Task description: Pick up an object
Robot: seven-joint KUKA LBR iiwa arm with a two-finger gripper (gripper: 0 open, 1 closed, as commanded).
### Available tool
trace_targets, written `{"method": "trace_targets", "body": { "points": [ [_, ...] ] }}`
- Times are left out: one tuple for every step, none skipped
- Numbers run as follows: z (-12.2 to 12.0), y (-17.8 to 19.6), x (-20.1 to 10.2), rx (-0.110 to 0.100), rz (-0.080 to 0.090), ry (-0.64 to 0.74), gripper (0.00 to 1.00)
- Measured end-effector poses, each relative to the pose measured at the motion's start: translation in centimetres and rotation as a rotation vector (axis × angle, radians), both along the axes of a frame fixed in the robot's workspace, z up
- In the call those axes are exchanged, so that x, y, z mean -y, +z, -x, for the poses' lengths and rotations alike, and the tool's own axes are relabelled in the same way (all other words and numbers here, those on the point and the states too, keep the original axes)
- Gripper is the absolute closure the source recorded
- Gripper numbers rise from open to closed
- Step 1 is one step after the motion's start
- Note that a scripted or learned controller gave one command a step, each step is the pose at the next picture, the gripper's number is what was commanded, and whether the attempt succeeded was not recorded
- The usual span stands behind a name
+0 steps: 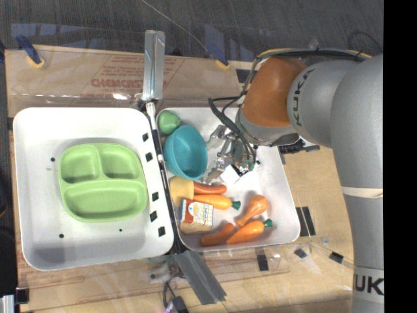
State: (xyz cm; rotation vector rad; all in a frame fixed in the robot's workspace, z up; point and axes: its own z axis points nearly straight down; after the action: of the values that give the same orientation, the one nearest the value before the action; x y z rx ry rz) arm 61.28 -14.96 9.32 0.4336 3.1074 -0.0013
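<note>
The hand (229, 156) hangs low in the right bin (287, 197), just beside a tilted teal bowl (186, 150); whether it grips anything, I cannot tell. Orange carrots (238, 230) crowd the bin's near end, beside a small labelled carton (197, 216), print too small to read. A green ball (169, 121) sits behind the bowl. In the left bin (32, 175), a green divided tray (102, 180). "KUKA" shows in part on the arm (339, 109).
</note>
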Motion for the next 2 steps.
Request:
{"method": "trace_targets", "body": {
  "points": [
    [-0.1,1.2,0.7,0.006,0.013,0.0,1.0],
    [3.6,10.6,-3.2,0.008,0.007,-0.054,1.0]
  ]
}}
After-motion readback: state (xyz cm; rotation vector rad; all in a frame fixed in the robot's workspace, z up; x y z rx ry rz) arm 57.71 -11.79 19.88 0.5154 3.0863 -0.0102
